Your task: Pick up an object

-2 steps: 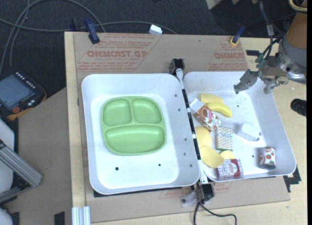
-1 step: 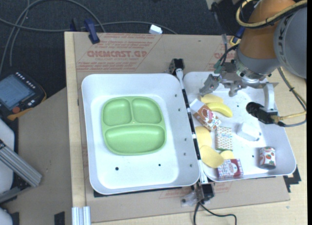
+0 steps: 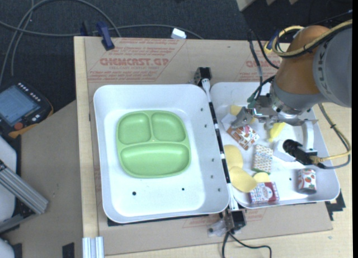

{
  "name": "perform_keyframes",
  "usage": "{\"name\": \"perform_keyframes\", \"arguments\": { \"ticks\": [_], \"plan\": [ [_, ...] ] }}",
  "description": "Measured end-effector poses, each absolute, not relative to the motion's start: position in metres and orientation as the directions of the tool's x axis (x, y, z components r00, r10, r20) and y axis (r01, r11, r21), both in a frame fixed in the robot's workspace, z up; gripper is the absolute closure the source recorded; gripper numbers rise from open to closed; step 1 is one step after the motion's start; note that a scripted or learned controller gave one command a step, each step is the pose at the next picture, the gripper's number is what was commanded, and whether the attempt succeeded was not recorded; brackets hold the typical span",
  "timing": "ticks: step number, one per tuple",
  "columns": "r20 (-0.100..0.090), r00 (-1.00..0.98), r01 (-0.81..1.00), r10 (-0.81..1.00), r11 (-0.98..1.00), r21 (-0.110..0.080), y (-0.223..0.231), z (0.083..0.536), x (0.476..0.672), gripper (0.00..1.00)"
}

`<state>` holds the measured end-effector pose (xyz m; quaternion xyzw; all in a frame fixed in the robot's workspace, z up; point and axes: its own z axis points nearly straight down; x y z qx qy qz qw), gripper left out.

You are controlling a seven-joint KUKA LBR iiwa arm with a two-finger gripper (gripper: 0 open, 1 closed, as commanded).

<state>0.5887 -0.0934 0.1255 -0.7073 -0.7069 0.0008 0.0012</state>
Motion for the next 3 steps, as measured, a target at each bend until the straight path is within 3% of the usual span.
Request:
{"name": "perform_keyframes", "arguments": {
  "ticks": [1, 2, 3],
  "plan": [
    [0.0, 0.001, 1.0, 1.0, -0.001, 0.0, -0.099, 0.098, 0.596, 0.0],
    [0.0, 0.001, 1.0, 1.0, -0.001, 0.001, -0.099, 0.108, 0.597, 1.0],
    [0.001, -0.001, 1.0, 1.0, 0.001, 0.0, -0.035, 0.185, 0.574, 1.0]
  ]
}}
